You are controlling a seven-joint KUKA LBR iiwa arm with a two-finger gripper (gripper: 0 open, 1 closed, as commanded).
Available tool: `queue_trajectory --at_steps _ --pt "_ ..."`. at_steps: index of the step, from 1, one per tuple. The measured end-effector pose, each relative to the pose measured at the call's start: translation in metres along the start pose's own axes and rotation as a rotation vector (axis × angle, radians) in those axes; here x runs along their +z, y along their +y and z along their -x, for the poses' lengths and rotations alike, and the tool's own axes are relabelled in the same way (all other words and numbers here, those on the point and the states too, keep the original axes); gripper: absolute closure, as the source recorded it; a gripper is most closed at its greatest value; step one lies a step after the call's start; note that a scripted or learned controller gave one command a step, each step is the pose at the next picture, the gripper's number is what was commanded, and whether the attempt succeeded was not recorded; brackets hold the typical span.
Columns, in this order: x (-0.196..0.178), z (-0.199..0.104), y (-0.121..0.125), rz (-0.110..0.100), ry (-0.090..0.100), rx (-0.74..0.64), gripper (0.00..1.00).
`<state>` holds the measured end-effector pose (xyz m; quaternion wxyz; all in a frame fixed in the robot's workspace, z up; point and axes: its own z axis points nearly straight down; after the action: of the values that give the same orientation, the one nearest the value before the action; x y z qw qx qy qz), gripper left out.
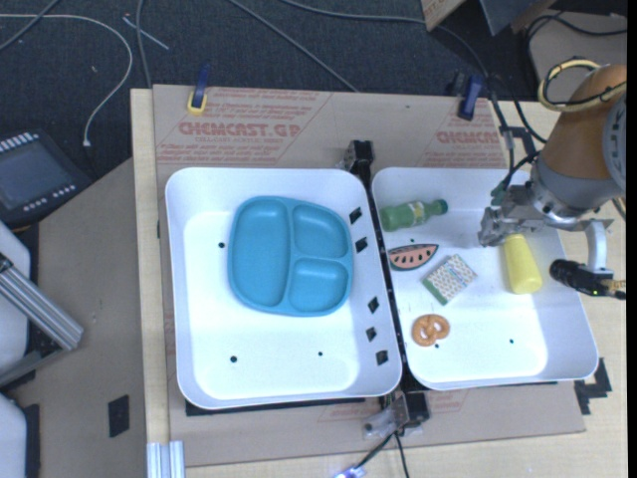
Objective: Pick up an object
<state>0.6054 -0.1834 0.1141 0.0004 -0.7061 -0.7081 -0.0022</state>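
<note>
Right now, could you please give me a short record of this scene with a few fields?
left bin: holds a blue divided plate
right bin: holds a green bottle, watermelon slice, checkered packet, pretzel and yellow object
arm: reaches in from the right, over the right bin's upper right part
gripper: just above the yellow object's top end, fingers too unclear to read
nearest item to gripper: yellow object
held item: none visible
</note>
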Motion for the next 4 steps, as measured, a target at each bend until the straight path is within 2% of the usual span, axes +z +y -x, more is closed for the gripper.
queue_trajectory --at_steps 2,3,4 --pt "-0.091 0.005 0.002 0.004 -0.005 0.002 1.00" --pt "-0.155 0.007 0.008 0.006 -0.006 0.001 1.00" --pt "-0.141 -0.041 0.002 -0.005 -0.001 -0.002 1.00"
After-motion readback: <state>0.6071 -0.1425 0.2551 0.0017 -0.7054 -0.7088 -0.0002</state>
